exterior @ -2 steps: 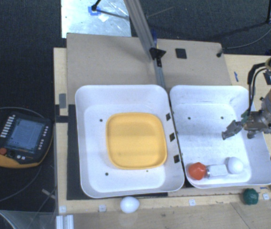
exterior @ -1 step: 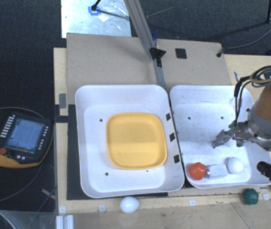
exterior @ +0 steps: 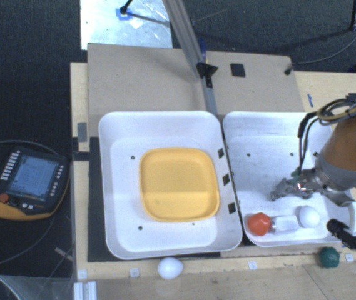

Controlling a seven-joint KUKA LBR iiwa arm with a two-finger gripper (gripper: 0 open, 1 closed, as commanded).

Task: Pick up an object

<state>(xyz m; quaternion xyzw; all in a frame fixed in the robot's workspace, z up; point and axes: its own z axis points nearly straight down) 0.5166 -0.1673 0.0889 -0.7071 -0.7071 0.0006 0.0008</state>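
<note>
A yellow square plate [exterior: 179, 184] lies in the left bin [exterior: 118, 167]. Along the front wall of the right bin [exterior: 259, 142] lie a red-orange ball [exterior: 259, 224], a small pale clear piece [exterior: 284, 223] and a white egg-shaped object [exterior: 308, 216]. My gripper [exterior: 283, 190] hangs low over the right bin's floor, just behind these three and apart from them. It sits closest to the ball and the clear piece. The arm's orange band [exterior: 346, 149] is at the bin's right side. Nothing shows in the gripper.
A white egg [exterior: 170, 267] lies on the bench in front of the left bin. A green ball [exterior: 329, 257] sits off the right bin's front corner. A teach pendant [exterior: 24, 181] rests at far left. A metal pole [exterior: 187, 30] slants in behind the bins.
</note>
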